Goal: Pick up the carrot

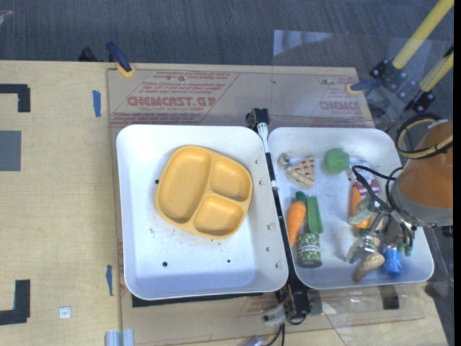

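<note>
Down at the lower right of the frame, my jaws [374, 242] hang over the clutter in the right bin [338, 278]; width, cannot tell. Carrot [296, 221] lies left of me beside a green stick [314, 215], untouched.

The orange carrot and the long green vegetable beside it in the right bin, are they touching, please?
Touching: the camera view shows the orange carrot lying side by side against the long green vegetable, with no white bin floor between them.

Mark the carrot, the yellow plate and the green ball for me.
carrot [296, 220]: camera view, middle of its orange body.
yellow plate [184, 178]: camera view, floor of its largest compartment.
green ball [336, 160]: camera view, centre of the ball.
</note>
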Controlling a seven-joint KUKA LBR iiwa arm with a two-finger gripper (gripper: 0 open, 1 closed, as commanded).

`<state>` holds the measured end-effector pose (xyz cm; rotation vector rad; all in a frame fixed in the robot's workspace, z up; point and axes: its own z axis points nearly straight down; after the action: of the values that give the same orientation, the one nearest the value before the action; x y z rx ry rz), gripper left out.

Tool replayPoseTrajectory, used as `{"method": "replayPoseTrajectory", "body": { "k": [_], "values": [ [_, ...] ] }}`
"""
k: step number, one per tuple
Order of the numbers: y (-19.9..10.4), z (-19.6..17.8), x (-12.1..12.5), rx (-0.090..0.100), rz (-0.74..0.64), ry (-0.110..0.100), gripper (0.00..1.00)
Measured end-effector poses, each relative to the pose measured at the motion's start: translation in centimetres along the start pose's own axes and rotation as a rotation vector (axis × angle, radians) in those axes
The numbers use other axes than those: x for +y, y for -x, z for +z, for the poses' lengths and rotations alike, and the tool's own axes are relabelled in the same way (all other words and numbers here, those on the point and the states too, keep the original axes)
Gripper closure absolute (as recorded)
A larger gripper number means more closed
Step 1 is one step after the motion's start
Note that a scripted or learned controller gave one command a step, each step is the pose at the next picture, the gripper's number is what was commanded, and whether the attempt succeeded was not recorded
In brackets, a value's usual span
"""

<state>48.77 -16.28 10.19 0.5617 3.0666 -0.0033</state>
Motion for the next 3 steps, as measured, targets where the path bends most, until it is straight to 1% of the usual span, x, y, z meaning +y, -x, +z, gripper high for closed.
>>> {"method": "replayPoseTrajectory", "body": {
  "k": [1, 2, 3],
  "values": [
    [0.2, -1.1, 0.1, -0.008, 0.000, 0.000, 1.00],
    [0.2, -1.0, 0.1, -0.007, -0.001, 0.000, 0.00],
    [7.6, 0.7, 2.0, 0.019, 0.022, 0.000, 0.00]
  ]
}}
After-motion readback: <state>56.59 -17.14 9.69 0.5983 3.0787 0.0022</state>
